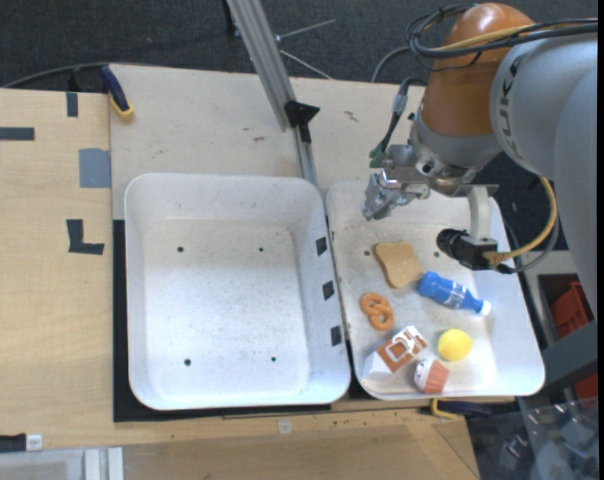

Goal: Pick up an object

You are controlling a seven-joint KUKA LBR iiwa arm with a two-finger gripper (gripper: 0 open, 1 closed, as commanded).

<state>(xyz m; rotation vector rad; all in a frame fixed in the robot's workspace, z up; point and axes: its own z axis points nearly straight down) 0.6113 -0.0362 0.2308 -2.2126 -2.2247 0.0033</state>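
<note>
While the gripper (380, 204) hangs at the right bin's (512, 313) twelve o'clock | grip state: cannot tell | bread slice (397, 264) just below, toward six.

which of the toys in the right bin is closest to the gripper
The tan bread slice, just below the gripper; the blue bottle, pretzel and yellow ball lie farther down.

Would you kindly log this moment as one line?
gripper above right bin's far end | toast slice just nearer the camera | nothing visibly held
</note>
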